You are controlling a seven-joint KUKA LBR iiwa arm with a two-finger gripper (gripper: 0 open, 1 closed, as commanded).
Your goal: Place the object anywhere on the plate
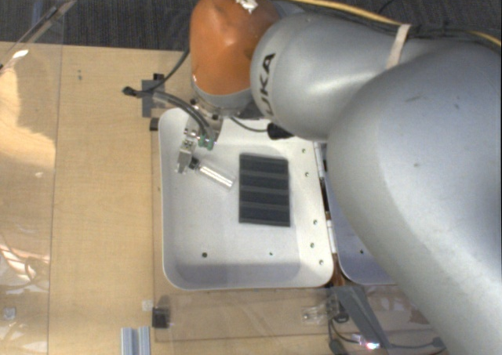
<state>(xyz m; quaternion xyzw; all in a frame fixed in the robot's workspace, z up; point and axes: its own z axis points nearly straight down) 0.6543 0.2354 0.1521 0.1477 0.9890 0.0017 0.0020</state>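
1. We see the arm (376,110) reaching in from the right. Its bulk covers most of the right bin (353,263), and its orange band (223,40) sits above the far edge of the left bin (227,251).

2. The gripper (188,156) hangs low over the far left corner of the left bin. At this slant and size we cannot tell whether it is open or closed, or whether it grips anything.

3. A small pale rod (215,175) lies on the bin floor, slanting from just beside the gripper's tip toward the near right. We take it to be the object to move. Its far end comes very close to the gripper, but we cannot tell whether they touch.

4. A dark ribbed panel (264,189) lies flat in the middle of the same bin, just right of the rod and apart from it. We judge that it serves as the plate, since nothing else in the bin looks like a target.

5. The gripper's low position right beside the rod suggests the pick-up is in hand and the placing is not yet done, as the rod is off the panel.

6. The panel is close, so the carry would be short, rightward and slightly nearer. A thin round rod may roll or slip from a poor grip, and the ribs could help it settle once it is set down.

7. The wooden bench (94,189) extends to the left of the bins.
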